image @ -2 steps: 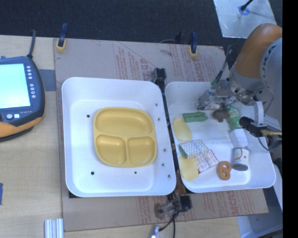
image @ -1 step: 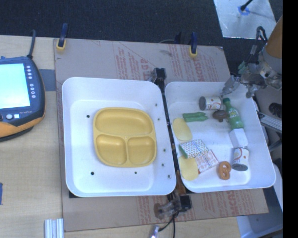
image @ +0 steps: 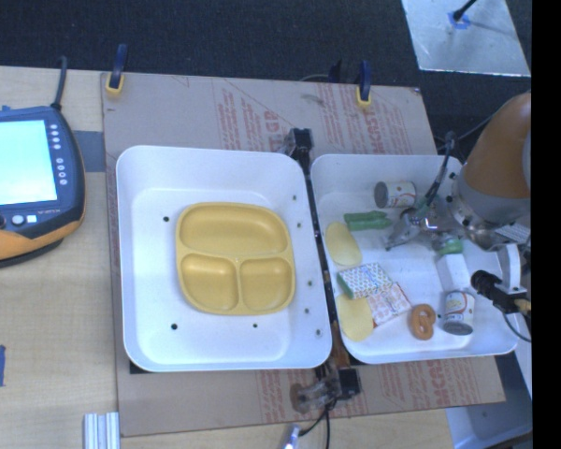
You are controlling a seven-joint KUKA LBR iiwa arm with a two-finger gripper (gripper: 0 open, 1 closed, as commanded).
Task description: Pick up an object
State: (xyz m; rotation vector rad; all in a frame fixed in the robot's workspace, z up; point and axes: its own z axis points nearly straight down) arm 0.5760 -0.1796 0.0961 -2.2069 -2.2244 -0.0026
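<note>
On the desk [image: 47, 325] sit two white bins side by side, one at nine o'clock [image: 140, 251] and one at three o'clock [image: 486, 349]. The nine o'clock bin holds one yellow divided tray [image: 235, 256]. The three o'clock bin holds two pale yellow ovals [image: 343, 244], one patterned packet [image: 374, 290], one green piece [image: 366, 220], one white tube [image: 453, 271], two small cans [image: 395, 194], and one pretzel [image: 421, 321] at five o'clock. One tablet [image: 23, 181] lies at the desk's nine o'clock edge. The end effector [image: 409, 226] hangs low over the three o'clock bin's twelve o'clock half, just beside the green piece; whether it is released or clenched, I cannot tell.
</note>
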